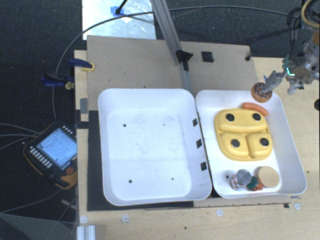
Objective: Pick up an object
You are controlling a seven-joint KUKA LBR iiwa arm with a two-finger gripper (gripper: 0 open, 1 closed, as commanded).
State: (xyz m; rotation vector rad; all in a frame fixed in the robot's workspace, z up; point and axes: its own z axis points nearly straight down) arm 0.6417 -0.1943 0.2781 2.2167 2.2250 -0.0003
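Observation:
My gripper (pixel 282 85) hangs over the far right corner of the right bin (pixel 295 149), its two fingers spread open with nothing between them. A small brown ring-shaped object (pixel 260 92) sits at the bin's far rim, right at the tip of the left finger (pixel 270 81); I cannot tell if they touch. Inside the bin lies a large yellow moulded piece with black dots (pixel 242 134), with an orange sausage shape (pixel 255 108) at its far edge. Near the front wall sit a tan disc (pixel 268 176), a grey metal object (pixel 242 176) and a small red and green item (pixel 255 185).
The left bin (pixel 145 144) stands beside the right one, joined by black clips (pixel 199 143). A slanted metal pole (pixel 167 24) rises behind the bins. A handheld pendant (pixel 52 151) and cables lie off the bench to the left.

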